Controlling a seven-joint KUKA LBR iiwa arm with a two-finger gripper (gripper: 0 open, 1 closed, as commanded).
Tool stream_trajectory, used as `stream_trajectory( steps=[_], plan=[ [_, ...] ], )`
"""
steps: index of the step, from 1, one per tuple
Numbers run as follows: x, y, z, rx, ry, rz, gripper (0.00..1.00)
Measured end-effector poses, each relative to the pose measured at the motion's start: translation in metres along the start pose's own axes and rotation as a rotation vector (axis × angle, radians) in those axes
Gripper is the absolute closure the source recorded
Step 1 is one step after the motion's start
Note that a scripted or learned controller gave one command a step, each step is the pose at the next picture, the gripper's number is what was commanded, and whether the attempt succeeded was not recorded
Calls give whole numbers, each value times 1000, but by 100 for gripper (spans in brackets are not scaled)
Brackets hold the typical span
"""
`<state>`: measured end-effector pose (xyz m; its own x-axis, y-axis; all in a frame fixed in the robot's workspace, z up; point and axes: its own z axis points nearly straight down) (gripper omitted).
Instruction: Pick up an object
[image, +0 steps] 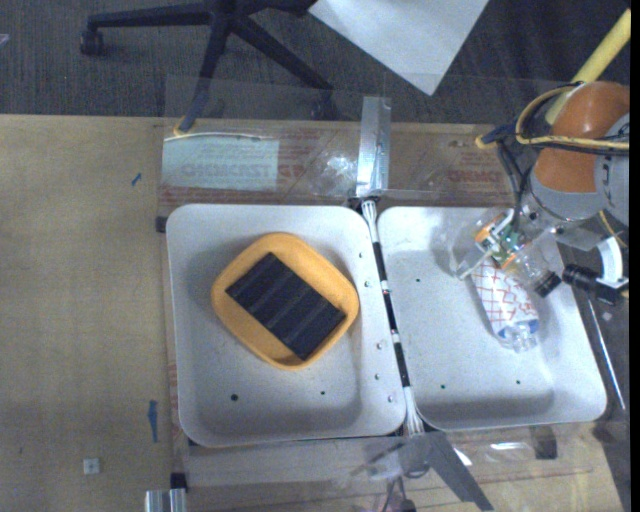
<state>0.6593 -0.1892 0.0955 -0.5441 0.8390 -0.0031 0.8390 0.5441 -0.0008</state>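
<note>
A yellow-orange pad with a black ribbed top lies in the middle of the left bin. A crumpled clear plastic bottle with a red-patterned label lies in the right bin, towards its far right side. My gripper hangs over the bottle's upper end, reaching in from the grey arm with its orange band at the upper right. Where the gripper meets the bottle is a blur of clear plastic, so I cannot make out whether they touch.
A metal divider post stands behind the seam between the two bins. Cables loop around the wrist. An office chair base and a white sheet lie on the floor beyond the bench.
</note>
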Motion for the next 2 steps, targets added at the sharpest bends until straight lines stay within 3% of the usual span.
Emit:
stream_trajectory(
  steps=[1,2],
  plan=[
    [-1,1,-11,-3,-5,-1,100],
    [36,34,-102,-5,-2,-96,100]
  ],
)
